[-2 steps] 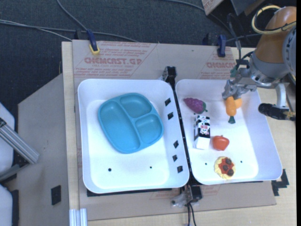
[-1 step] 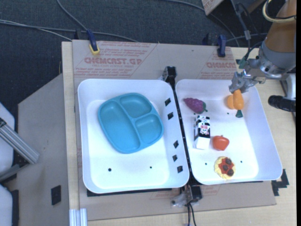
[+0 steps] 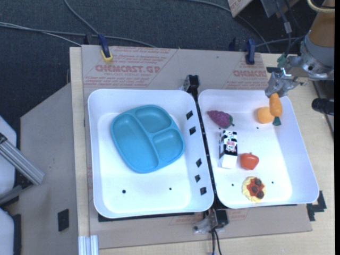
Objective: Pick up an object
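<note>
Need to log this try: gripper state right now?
Gripper: shut on the carrot, which hangs between its fingers above the right bin.

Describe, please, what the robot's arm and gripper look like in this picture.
The arm at the camera view's upper right is grey with a wide orange band above a rounded wrist. The gripper is a small grey metal assembly, with dark cables running behind the arm.

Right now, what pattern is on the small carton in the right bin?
Black-and-white cow patches on the carton, clearest in the camera view.
</note>
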Motion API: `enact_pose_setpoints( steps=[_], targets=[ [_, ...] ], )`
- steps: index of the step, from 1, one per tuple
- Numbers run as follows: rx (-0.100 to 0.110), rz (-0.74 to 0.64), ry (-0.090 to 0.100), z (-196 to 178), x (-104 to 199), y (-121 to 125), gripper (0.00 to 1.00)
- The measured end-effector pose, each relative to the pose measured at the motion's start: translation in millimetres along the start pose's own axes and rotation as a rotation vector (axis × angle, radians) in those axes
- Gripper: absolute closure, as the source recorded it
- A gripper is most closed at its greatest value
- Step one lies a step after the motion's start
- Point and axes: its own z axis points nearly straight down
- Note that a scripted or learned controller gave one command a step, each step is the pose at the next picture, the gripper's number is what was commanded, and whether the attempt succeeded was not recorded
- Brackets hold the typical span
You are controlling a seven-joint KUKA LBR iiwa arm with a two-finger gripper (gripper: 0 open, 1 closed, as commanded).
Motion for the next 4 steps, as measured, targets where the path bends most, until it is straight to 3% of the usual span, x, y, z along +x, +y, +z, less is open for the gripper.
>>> enact_pose_setpoints(
  steps=[4],
  targets=[
    [0.008,-0.005,0.004,-3.3,202.4,-18.7,1.00]
  ],
)
